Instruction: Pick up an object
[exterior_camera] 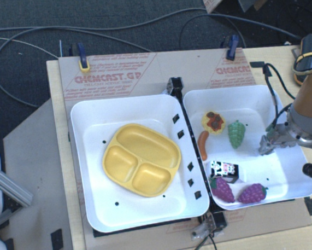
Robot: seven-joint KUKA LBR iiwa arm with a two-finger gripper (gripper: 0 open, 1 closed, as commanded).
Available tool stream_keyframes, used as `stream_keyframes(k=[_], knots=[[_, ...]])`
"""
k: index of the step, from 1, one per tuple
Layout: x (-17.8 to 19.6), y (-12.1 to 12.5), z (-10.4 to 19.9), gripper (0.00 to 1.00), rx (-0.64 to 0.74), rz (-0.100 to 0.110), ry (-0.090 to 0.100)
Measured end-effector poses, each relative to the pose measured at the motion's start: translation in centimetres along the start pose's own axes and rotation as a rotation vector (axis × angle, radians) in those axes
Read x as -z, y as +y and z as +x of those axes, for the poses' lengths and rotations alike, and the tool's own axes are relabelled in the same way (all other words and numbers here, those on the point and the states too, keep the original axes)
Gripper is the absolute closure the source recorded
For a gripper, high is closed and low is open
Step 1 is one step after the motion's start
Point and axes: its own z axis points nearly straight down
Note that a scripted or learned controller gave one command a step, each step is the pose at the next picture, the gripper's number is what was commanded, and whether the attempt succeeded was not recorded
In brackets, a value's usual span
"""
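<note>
The right bin [268,97] holds several toy foods. A round yellow and red piece [215,121] lies at its back left, with a green knobbly piece [236,133] just to its right. An orange sausage [203,144] lies by the left wall. A black and white carton [224,170] sits nearer the front. Two purple grape bunches [222,190] [252,193] lie along the front wall. My gripper [266,144] hangs low over bare bin floor at the right, about a hand's width right of the green piece. Nothing shows in its grasp.
The left bin [87,156] carries a yellow divided plate [141,159]. A black divider strip [188,146] runs between the bins. Cables trail along the right bin's far right side [273,91]. Clamps [83,60] [231,47] stand at the bench's back edge.
</note>
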Motion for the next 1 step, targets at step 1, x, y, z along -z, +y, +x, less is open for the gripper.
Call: stream_keyframes(k=[1], knots=[[4.58,-0.23,-0.65,1.0,0.0,-0.005,-0.004]])
